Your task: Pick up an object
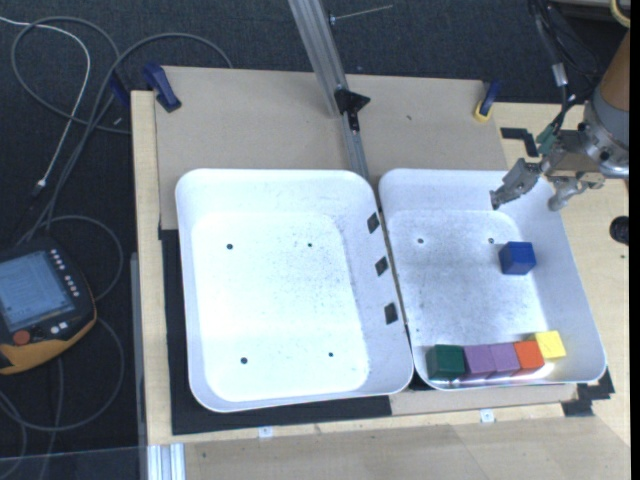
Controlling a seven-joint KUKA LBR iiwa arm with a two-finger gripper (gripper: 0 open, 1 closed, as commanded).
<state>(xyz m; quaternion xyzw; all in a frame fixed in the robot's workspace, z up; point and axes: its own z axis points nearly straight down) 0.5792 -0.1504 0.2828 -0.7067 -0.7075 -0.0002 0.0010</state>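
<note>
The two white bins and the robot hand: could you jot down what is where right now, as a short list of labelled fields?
gripper: open, hovering over the right bin's far right part, nothing between its fingers
right bin: holds five blocks
blue block: alone, just in front of the gripper
front row, left to right: green block, purple block, orange block, yellow block, side by side
left bin: white, speckled floor
task progress: no block lifted yet

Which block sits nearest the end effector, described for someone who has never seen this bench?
Find the right-hand white bin. The blue block stands alone in its upper half, just below the end effector. The other blocks huddle in a row along the bin's lower edge; this is the only blue one, standing apart from them.
</note>
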